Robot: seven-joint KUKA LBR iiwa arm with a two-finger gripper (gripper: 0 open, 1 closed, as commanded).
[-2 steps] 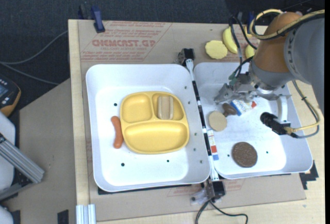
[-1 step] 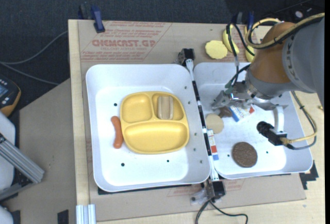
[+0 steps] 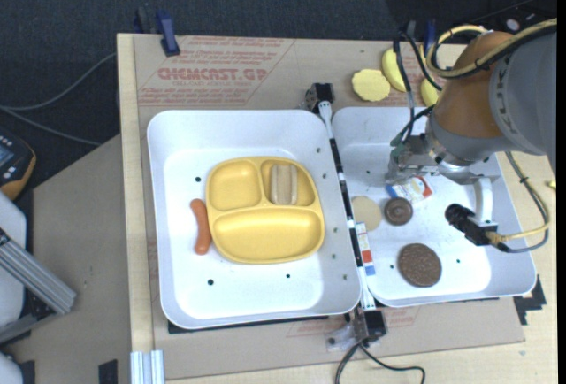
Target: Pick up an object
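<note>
the gripper [image 3: 409,174] is hovering just above a small packet [image 3: 414,188], a brown disc [image 3: 399,212] lying just below; i cannot tell its grip.

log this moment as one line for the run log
phase: reaching | end effector: low in right bin, over small red-and-white item | grasp: not confirmed | left bin: yellow tray, hot dog

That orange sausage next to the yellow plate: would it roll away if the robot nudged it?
Probably. The sausage looks round and smooth, so a sideways push may roll it. It lies against the yellow plate, which would likely stop it that way. It looks like light plastic.
</note>
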